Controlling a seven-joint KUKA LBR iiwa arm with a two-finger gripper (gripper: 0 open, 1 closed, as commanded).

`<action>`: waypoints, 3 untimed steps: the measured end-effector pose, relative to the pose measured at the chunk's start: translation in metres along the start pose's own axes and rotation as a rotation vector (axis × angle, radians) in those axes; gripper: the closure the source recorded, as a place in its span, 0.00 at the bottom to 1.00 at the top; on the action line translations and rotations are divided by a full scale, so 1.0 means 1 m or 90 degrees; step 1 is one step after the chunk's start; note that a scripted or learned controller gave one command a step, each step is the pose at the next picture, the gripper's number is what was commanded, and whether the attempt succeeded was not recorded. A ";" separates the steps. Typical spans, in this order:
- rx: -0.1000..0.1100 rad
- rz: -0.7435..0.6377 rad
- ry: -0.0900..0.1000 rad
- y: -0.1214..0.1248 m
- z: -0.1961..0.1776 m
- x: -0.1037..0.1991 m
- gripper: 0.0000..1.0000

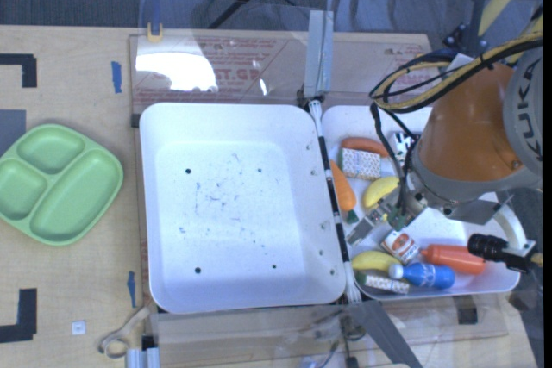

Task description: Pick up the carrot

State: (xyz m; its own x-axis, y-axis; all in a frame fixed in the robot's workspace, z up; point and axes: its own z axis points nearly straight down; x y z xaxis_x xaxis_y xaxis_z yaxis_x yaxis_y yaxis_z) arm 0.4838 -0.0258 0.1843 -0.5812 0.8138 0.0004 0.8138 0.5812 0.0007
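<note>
Orange tapered carrot [343,188] lies in right white bin [483,284], not lifted. Claw [390,215] just beside it; can't tell whether it's closed.

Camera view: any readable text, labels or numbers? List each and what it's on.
"KU", cut off at the frame edge: white letters on the grey robot arm.
Red print on the clear plastic sheet behind the bins: too blurred to read.
Label on the small white and red jar in the right white bin: too small to read.
Patterned wrapper on the small rectangular packet: unreadable.
</note>
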 end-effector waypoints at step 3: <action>-0.002 0.090 -0.002 0.034 -0.027 -0.059 0.00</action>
State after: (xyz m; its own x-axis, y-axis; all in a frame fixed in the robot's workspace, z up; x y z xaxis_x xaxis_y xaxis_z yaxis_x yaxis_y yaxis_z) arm 0.5452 -0.0542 0.2110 -0.4607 0.8876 -0.0029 0.8876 0.4607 0.0033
